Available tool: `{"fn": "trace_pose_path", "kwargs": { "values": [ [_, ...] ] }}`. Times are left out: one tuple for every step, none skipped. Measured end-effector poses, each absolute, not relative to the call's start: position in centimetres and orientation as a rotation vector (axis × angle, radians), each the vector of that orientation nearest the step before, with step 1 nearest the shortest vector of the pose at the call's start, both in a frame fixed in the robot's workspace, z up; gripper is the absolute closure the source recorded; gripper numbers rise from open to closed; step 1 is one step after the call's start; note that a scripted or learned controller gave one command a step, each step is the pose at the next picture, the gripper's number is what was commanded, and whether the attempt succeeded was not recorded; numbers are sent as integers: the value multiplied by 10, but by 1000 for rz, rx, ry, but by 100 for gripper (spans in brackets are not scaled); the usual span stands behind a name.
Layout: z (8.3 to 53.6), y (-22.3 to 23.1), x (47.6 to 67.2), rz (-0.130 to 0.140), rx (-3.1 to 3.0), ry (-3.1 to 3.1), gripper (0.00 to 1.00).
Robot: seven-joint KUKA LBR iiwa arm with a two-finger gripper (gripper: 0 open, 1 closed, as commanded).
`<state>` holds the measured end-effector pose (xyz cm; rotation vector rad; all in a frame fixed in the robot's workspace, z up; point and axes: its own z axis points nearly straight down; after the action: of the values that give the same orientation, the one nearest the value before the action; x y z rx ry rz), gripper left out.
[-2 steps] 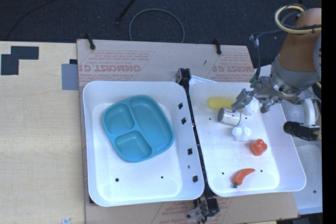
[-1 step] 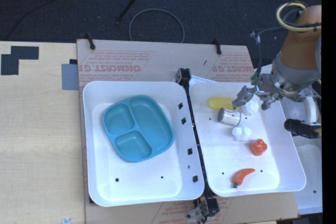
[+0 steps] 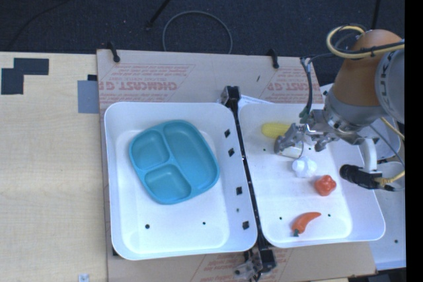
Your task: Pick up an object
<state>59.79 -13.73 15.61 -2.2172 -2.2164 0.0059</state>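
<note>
1. Orange chili (image 3: 306, 221) at right bin's (image 3: 370, 234) front edge; blue plate (image 3: 173, 160) fills left bin (image 3: 125, 234).
2. Yellow piece (image 3: 273, 129), white ball (image 3: 303, 167), red pepper (image 3: 324, 185): light, smooth, likely slippery; grab across middle.
3. Gripper (image 3: 291, 142) above ball, fingers' state unclear.

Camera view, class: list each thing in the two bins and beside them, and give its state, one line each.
Blue plate: flat in the left bin, nothing in its three sections.
Yellow item: in the right bin, by the gripper.
White ball: resting below the gripper.
Red pepper: lying loose.
Orange carrot: lying loose near the front.
</note>
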Motion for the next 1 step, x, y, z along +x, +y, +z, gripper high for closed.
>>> {"fn": "trace_pose_path", "kwargs": {
  "values": [
    [108,-140,598,5,-2217,-2219,0]
  ]
}}
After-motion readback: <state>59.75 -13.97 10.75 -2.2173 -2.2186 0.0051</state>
